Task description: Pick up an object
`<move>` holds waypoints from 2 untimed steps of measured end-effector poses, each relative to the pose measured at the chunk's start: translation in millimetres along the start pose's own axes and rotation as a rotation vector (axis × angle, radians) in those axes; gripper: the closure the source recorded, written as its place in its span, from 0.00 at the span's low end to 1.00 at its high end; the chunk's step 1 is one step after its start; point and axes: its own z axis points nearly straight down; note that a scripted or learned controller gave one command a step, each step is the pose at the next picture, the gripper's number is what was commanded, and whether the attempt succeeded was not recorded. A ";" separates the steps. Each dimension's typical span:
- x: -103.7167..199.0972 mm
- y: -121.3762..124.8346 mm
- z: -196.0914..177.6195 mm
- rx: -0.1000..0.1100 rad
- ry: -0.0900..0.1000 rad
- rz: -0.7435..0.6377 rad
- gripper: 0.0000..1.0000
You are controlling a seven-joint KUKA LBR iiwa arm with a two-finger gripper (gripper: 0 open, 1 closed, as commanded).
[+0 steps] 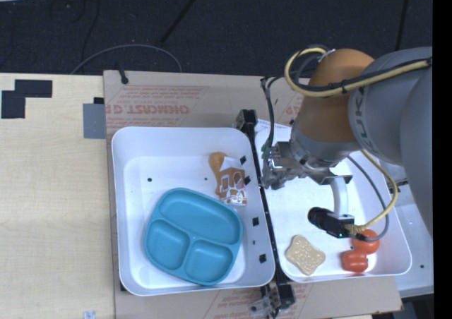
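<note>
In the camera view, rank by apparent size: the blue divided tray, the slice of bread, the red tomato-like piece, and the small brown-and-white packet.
1. blue divided tray, by far the largest.
2. brown-and-white packet and slice of bread: they look alike, so I won't rank them.
3. red tomato-like piece, smallest.

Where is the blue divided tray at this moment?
The blue divided tray lies in the left white bin, towards its front, just below a small brown-and-white packet near the wall between the two bins.

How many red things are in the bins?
2: one tomato by the right bin's near right corner, another just below it. The arm may hide more.
</note>
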 end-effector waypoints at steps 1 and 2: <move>44.3 12.8 -3.3 -0.001 0.000 0.000 1.00; 101.2 14.3 -18.1 -0.001 0.000 -0.001 1.00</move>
